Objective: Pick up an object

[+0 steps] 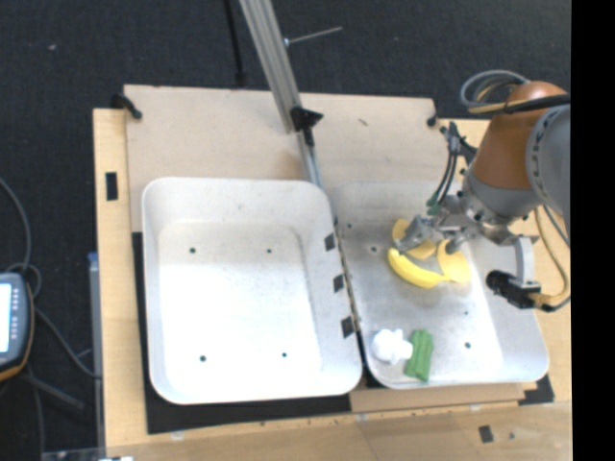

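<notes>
Claw (423, 241) positioned over the banana (420, 269) in the right bin (509, 349).

The arm (514, 161) enters from the right and reaches down into the right bin. The claw sits at the upper end of the yellow banana, touching or just above it; whether the claw is spread or closed cannot be determined from this angle, and a grip on the banana is not confirmed. The banana lies near the centre of the right bin. A white object (388, 345) and a green object (420, 355) lie side by side, touching, near the front left corner of the same bin. The left bin (240, 286) adjoins it on the surface (211, 128).
</notes>
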### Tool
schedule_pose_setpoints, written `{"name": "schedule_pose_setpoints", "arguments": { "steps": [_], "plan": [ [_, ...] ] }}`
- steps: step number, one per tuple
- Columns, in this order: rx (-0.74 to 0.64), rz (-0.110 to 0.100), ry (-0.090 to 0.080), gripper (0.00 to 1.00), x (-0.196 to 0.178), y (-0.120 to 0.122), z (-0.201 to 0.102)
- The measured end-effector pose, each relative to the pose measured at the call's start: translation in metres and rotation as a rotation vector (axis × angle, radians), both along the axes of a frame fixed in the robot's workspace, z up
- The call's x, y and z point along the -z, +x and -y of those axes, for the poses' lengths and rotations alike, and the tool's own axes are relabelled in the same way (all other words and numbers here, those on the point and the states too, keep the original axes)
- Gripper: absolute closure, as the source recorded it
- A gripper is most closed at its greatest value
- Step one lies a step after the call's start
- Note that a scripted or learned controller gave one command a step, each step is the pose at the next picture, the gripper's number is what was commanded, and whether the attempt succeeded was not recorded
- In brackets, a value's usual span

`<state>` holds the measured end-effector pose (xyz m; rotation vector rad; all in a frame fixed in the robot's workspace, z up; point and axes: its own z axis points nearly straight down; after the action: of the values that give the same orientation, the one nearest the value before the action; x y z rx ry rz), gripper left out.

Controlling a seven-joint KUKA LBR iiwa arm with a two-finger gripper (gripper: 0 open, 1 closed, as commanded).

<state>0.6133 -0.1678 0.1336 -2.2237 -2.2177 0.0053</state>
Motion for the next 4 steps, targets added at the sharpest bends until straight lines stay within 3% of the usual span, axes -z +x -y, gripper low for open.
{"name": "schedule_pose_setpoints", "arguments": {
  "steps": [1, 3, 4],
  "plan": [
    [0.005, 0.009, 0.0, 1.0, -0.015, 0.002, 0.001],
    [0.0, 0.007, 0.001, 1.0, -0.081, 0.003, 0.005],
    [-0.009, 0.005, 0.003, 1.0, -0.095, -0.013, -0.046]
  ]
}}
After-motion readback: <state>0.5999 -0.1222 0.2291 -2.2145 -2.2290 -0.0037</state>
